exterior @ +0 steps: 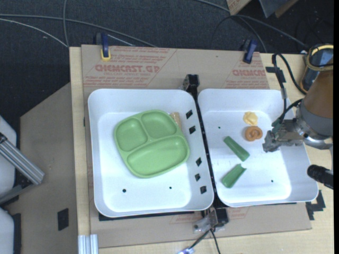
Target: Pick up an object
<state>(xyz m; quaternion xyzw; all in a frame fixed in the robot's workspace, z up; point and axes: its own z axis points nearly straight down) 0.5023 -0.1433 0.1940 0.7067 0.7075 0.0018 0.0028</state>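
Camera view: two green sticks (235, 147) (232, 175), orange piece (253, 133), yellow piece (250, 118) in right bin (275, 192); gripper (273, 141) beside orange piece, grip unclear. Green divided plate (152, 142) in left bin (103, 168). Cardboard-topped counter (79, 142), dark carpet, cables (63, 20) upper frame.

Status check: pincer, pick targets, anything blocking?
Pincer low over right bin, nothing seen between fingers. Orange piece nearest; yellow piece and two green sticks loose. No obstruction seen.

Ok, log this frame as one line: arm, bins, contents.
gripper over right bin, beside orange piece | nothing seen held | right bin: yellow piece, two green sticks | left bin: green divided plate
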